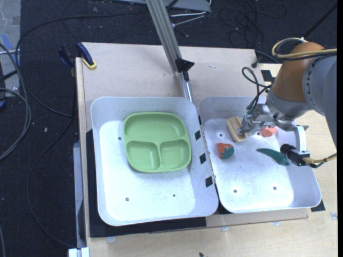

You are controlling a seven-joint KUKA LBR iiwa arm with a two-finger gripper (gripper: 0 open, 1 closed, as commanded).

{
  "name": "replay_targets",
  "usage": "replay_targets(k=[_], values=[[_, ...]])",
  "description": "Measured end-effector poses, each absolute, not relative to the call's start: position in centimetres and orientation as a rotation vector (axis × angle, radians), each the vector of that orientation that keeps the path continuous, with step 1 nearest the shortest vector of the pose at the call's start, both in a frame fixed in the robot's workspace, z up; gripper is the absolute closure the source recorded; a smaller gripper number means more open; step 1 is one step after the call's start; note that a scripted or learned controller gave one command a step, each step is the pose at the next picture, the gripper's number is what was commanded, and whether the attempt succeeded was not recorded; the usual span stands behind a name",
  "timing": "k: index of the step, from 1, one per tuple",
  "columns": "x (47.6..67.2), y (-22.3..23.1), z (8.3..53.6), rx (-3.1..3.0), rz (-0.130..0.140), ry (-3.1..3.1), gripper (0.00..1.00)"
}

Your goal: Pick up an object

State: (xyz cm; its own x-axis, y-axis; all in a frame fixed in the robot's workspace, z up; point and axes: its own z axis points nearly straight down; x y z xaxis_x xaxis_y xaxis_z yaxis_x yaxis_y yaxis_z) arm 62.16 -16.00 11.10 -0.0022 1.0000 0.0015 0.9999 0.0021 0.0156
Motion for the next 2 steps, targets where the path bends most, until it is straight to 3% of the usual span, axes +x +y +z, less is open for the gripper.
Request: replay_targets(k=[1,2], values=[[61.5,-15.7,15.8,2.217,0.003,2.221,1.00],[62.0,-16.0,20.1,2.215,0.005,2.220,1.00]])
